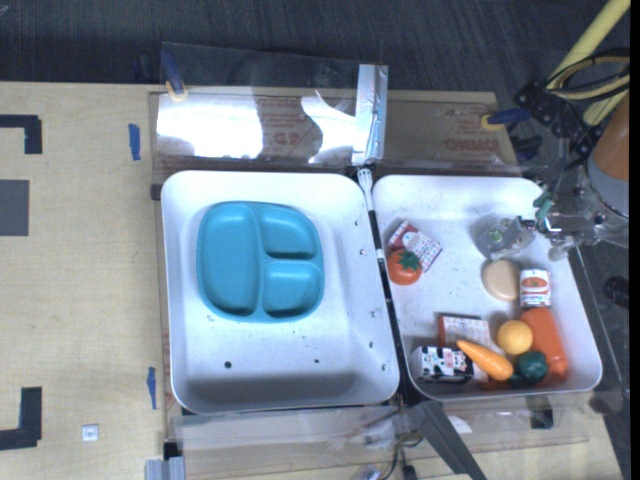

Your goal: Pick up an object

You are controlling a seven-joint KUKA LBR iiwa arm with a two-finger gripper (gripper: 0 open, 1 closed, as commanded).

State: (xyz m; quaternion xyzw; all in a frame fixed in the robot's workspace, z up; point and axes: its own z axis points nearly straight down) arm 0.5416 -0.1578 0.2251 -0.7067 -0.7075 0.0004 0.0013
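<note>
right bin [450, 193] far corner: hand [520, 233] blurred, fingers unclear

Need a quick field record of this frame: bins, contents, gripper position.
left bin: blue divided tray
right bin: tomato, white packet, beige egg-shaped item, small can, orange ball, carrot, black-and-white carton, orange bottle
gripper: over right bin's upper right corner, fingers unclear
held: nothing visible
</note>
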